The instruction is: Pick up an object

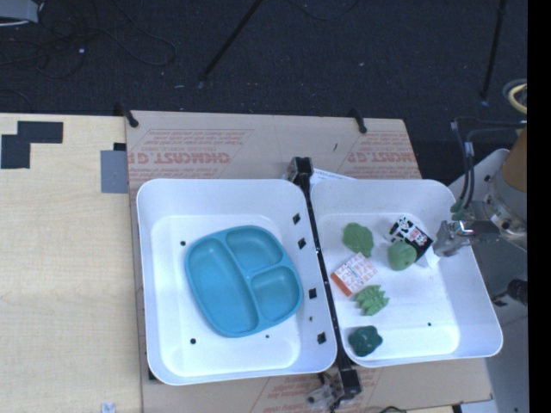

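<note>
Gripper at right white bin's rim beside black-and-white patterned block and round green lump, likely lining up a grab; claw state unclear.

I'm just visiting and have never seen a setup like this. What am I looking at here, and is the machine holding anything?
One camera looks down at a slant on a bench with two shallow white bins side by side. The left bin holds a blue divided plate. The right bin holds small things to pick from: several green toy pieces, a red and white card and a black and white item. From the right, a grey robot arm reaches in; its gripper sits at the right bin's edge, near the black and white item. I can't tell whether its grip is open or shut, and nothing shows in it.
</note>
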Robot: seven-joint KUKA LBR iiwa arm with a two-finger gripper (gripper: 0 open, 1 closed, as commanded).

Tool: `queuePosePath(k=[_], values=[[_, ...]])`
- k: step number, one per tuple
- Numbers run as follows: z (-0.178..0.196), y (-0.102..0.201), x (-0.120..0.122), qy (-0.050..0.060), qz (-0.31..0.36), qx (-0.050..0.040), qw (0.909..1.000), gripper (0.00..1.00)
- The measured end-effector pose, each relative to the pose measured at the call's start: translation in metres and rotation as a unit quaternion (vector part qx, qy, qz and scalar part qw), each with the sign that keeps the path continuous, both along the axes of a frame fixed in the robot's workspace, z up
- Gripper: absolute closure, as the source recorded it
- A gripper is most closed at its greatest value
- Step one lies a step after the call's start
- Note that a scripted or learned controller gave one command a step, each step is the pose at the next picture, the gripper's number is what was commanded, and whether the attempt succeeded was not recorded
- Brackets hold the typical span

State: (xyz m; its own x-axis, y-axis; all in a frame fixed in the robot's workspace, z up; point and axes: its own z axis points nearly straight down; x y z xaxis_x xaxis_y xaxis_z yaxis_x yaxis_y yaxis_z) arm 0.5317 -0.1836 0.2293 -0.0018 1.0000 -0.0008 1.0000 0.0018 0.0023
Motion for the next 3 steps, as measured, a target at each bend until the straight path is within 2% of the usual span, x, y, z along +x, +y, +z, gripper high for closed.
queuePosePath(k=[1,2,3], values=[[0.002,0.054,0.014,0.002,0.001,0.0006,1.0000,1.00],[-0.009,0.106,0.011,0.003,0.001,0.0017,1.0000,1.00],[-0.002,0.155,0.006,0.003,0.001,0.0017,1.0000,1.00]])
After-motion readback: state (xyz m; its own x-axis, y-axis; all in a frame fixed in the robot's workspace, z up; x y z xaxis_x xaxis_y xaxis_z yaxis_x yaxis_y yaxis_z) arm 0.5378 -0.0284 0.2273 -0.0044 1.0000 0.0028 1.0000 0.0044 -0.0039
